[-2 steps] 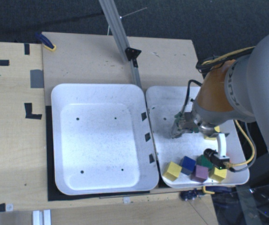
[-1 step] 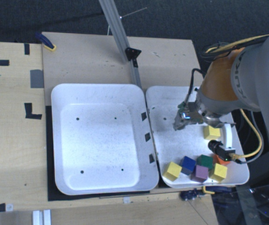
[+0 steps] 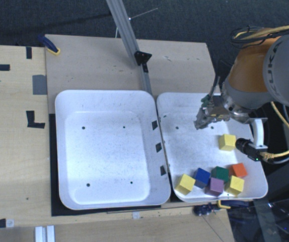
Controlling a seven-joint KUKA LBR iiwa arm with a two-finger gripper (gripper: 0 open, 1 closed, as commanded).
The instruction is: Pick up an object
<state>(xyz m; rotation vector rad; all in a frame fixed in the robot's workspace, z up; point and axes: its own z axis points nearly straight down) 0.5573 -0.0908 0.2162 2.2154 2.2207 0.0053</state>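
Because the right bin (image 3: 185,135) appeared tilted or worn toward its near edge, the blocks were gathered there in a loose cluster: a yellow cube (image 3: 186,183) at the near left, then a blue cube (image 3: 202,176), a purple cube (image 3: 216,185), a green cube (image 3: 220,173), a second yellow block (image 3: 236,185) and an orange cube (image 3: 239,170), several of them touching. A lone yellow cube (image 3: 227,142) was set apart, farther up the bin floor, and was judged the easiest pick since nothing crowded it. Just beyond and to its left, the claw (image 3: 205,119) was held low over bare bin floor; nothing was seen between its tips, and whether it was open or closed could not be told. Partial lettering, possibly "KU", was made out on the arm (image 3: 265,69). Beside it, the left bin (image 3: 104,145) sat on the table (image 3: 13,135).
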